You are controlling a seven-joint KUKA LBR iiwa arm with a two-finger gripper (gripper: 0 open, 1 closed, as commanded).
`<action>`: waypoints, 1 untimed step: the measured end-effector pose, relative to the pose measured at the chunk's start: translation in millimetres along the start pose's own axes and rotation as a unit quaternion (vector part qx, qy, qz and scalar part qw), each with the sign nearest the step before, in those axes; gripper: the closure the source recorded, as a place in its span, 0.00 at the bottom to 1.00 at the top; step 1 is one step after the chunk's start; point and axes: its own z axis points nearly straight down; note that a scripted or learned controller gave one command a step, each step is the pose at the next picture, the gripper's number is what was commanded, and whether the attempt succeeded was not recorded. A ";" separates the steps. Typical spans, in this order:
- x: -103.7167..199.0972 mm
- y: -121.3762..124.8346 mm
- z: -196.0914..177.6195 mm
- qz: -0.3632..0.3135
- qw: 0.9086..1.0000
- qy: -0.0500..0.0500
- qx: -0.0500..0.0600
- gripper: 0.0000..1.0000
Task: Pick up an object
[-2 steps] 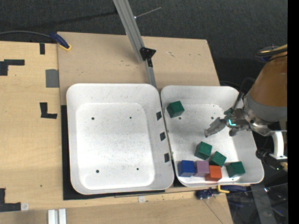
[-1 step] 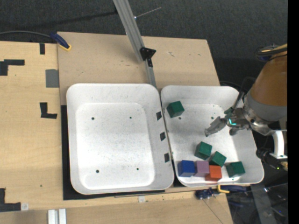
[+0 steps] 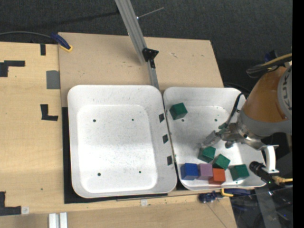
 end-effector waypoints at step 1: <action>1.2 0.9 47.3 0.000 1.000 0.000 -0.004 0.00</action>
